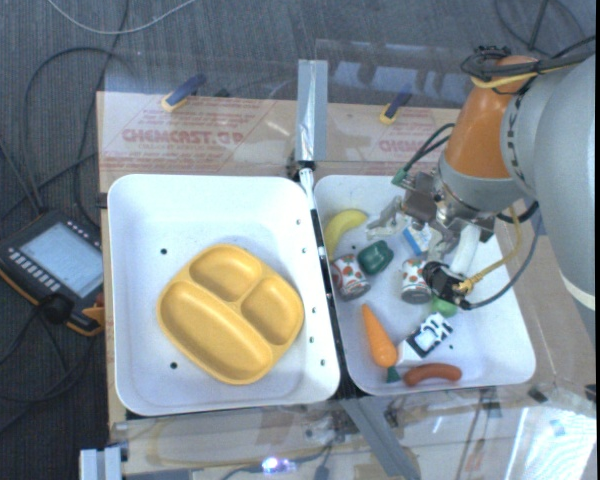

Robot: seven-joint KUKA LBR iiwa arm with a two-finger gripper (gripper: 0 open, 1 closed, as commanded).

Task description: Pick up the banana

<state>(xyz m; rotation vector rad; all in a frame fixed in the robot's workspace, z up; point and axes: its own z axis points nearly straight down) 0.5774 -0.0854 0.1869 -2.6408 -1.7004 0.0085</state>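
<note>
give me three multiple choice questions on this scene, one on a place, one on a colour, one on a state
1. Where does the banana lie?
A. in the right bin, near its upper left corner
B. on the yellow tray
C. on the floor

2. What colour is the divided tray in the left bin?
A. blue
B. yellow
C. red

3. How does the carrot rest?
A. standing upright
B. held in the pincer
C. lying flat in the right bin

Answers: 1 A, it sits beside the bins' shared wall. 2 B, it is plainly yellow. 3 C, it lies on the bin floor, apart from the pincer.
</note>
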